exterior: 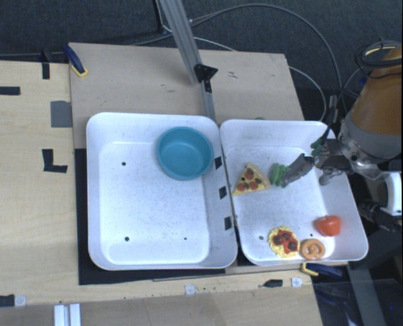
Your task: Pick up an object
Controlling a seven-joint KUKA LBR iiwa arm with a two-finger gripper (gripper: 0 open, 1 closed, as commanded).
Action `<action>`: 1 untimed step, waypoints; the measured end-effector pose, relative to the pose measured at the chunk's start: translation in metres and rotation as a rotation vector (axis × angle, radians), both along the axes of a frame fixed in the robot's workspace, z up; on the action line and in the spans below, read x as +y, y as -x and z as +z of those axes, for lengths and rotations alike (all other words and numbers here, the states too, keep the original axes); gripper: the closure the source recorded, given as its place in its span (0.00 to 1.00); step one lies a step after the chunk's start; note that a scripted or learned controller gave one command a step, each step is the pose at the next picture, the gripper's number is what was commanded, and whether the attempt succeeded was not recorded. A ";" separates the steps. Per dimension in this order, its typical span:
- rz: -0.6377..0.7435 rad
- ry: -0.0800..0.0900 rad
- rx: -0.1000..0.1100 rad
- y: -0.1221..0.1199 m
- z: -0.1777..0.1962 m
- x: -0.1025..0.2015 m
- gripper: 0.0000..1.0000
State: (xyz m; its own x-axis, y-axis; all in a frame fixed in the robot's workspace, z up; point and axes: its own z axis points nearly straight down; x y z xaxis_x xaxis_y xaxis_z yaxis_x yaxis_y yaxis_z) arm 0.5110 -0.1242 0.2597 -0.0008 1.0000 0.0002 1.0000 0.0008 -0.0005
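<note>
You see two white bins side by side on the bench. The left bin (113,236) holds a blue bowl (184,153), upright, near its back right corner. The right bin (351,250) holds the rest: a pizza slice (250,180) near its left wall, a green piece (277,174) just right of the slice, a red piece (328,225) toward the front right, a small round pizza (283,242) near the front edge, and an orange ring (313,249) just beside it, close to the front right corner. The arm (378,114) comes in from the right over the right bin. Its gripper (291,173) points left and sits low at the green piece, the dark tip touching or overlapping that piece's right side. You cannot tell from this angle whether the hand is released or clenched, nor whether the green piece is between its tips. The slice lies apart from the gripper.
</note>
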 end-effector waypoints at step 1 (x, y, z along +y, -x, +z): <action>-0.001 -0.001 0.006 0.001 -0.062 -0.004 0.00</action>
State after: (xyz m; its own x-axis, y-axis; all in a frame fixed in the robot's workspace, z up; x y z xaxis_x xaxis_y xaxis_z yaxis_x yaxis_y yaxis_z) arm 0.5105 -0.1285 0.1976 0.0002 1.0000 0.0008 1.0000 -0.0002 -0.0063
